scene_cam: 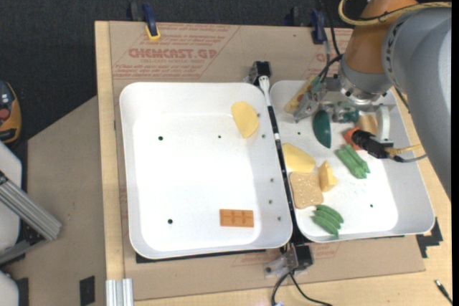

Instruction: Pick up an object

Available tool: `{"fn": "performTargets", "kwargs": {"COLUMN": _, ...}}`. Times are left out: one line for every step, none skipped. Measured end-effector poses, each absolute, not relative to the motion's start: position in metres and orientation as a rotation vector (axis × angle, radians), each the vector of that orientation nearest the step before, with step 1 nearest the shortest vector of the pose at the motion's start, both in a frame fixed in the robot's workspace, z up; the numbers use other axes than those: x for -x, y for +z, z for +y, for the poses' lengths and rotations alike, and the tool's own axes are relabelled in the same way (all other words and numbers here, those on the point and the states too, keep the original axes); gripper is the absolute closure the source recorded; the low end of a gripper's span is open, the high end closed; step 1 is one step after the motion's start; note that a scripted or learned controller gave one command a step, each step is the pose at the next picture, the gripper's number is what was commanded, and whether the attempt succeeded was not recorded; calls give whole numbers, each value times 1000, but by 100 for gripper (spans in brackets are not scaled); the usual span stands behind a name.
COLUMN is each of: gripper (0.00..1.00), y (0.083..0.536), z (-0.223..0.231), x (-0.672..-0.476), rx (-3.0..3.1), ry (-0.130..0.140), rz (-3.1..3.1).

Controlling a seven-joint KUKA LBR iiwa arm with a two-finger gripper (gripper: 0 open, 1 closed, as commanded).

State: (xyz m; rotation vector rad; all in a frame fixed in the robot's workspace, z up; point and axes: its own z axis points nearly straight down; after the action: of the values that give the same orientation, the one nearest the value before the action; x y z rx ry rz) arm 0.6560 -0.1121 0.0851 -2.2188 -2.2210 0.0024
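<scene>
Two white bins sat on the worktop [179, 57]. The gripper [331, 111] hung low in the right bin [409, 215], near a dark green toy [322, 130]. I could not tell its grip.

Arm: we log one grey arm [423, 46], orange band [369, 39] above the wrist, entering from three o'clock, wrist tipped downward. Gripper [326, 107]: pointing toward seven o'clock; finger state undetermined.

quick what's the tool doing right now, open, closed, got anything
Tool: low over the right bin, next to a dark green piece; open or closed cannot be told, and no object is seen held.
</scene>
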Motion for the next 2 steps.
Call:
{"fn": "performTargets", "kwargs": {"gripper": 100, "y": 96, "z": -112, "x": -657, "rx": 2221, "ry": 0, "rz": -2224}}
{"fn": "performTargets", "kwargs": {"gripper": 100, "y": 84, "z": -97, "x": -661, "rx": 2219, "ry": 12, "rz": -2220}}
